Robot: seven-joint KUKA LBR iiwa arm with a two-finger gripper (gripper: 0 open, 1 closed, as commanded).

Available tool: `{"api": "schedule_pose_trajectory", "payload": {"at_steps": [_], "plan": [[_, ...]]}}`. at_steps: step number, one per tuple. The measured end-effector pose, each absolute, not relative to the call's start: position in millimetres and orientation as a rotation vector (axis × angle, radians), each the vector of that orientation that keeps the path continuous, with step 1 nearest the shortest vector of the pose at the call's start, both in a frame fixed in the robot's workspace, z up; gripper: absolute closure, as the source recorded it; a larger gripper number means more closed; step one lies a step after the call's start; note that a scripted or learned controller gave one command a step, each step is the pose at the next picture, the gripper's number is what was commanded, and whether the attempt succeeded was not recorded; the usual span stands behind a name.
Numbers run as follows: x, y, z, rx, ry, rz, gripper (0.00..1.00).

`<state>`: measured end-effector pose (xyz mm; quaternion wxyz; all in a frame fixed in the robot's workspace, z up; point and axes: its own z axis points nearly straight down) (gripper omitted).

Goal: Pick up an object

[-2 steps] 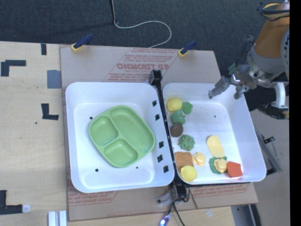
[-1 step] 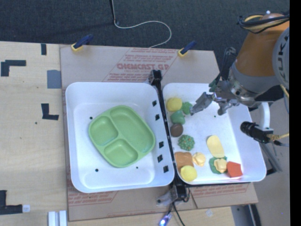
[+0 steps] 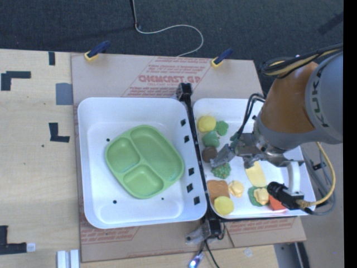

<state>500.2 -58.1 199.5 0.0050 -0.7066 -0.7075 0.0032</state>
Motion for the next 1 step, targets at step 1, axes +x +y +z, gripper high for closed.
{"api": "schedule_pose_trajectory", "payload": {"at_steps": [1], "plan": [[481.4, 3.4, 182.5, -2.210, -2.223, 0.006, 0.00]]}}
